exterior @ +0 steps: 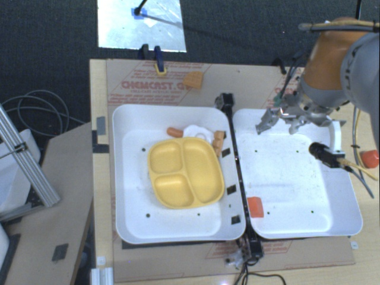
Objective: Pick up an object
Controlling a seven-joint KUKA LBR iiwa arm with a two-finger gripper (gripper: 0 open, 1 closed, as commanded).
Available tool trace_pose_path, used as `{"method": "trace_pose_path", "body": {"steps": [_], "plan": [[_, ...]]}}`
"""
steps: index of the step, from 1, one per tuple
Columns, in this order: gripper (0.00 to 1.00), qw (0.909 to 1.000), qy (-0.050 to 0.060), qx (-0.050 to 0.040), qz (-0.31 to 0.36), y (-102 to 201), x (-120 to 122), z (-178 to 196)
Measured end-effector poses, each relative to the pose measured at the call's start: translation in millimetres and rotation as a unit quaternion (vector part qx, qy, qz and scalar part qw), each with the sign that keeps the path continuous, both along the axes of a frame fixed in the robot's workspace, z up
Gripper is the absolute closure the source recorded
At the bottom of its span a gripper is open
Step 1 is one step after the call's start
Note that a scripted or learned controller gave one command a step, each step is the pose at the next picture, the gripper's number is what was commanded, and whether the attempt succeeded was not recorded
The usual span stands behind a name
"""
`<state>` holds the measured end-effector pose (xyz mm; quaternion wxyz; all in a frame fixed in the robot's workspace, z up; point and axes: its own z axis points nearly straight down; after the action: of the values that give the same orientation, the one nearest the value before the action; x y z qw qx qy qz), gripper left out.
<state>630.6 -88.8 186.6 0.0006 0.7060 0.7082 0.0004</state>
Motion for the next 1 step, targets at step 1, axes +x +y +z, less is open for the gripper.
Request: {"method": "trace_pose_path", "body": {"steps": [1], "plan": [[1.00,1.0000,-0.002,0.0003,0.001,0.5,1.0,11.1]]}}
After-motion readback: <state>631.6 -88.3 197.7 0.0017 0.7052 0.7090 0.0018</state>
